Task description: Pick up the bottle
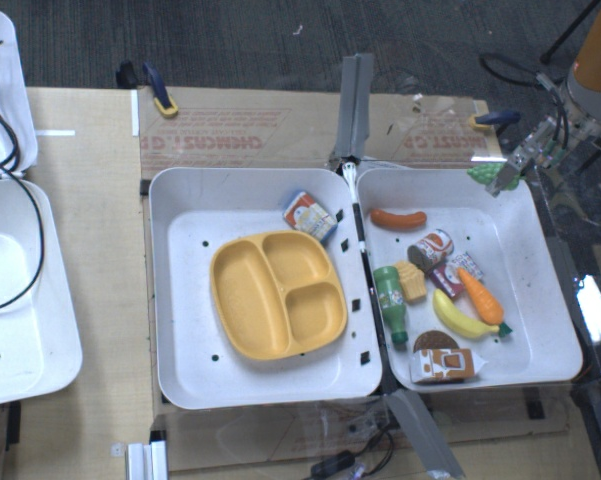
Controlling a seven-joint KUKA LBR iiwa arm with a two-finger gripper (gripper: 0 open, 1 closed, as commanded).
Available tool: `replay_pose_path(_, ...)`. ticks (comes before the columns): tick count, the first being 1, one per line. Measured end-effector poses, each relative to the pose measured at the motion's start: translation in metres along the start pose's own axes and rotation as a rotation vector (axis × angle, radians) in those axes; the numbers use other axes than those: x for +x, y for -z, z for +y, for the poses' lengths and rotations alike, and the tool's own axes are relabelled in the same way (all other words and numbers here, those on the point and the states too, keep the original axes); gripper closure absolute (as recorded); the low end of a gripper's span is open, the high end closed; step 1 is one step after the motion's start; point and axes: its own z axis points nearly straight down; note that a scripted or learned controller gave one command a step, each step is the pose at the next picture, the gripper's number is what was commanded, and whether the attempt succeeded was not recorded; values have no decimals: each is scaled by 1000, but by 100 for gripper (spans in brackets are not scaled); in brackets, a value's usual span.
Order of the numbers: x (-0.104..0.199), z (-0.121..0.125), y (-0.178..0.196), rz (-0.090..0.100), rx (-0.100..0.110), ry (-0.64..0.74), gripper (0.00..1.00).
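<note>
The bottle (389,301) is green with a white label and a pale cap. It lies along the left wall of the right bin (545,258), cap toward the front. My gripper (508,168) hangs over the bin's back right corner, far to the right of and behind the bottle. A small green piece (486,175) sits at the gripper's tip; I cannot tell whether it is held or lies on the rim.
Around the bottle lie a yellow block (412,285), a sausage (398,218), a can (435,246), a carrot (480,298), a banana (460,318) and a brown carton (442,365). The left bin (170,268) holds a yellow divided plate (278,293) and a small carton (310,214).
</note>
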Motion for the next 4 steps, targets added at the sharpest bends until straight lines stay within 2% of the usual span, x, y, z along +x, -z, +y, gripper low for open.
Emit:
replay_pose_path(1, 61, -27, 6, 3, 1, 73, 100)
replay_pose_path(2, 13, -20, 70, 1, 0, 279, 100)
replay_pose_path(3, 13, -20, 70, 1, 0, 279, 0)
replay_pose_path(4, -1, -16, -21, 4, 0, 258, 0)
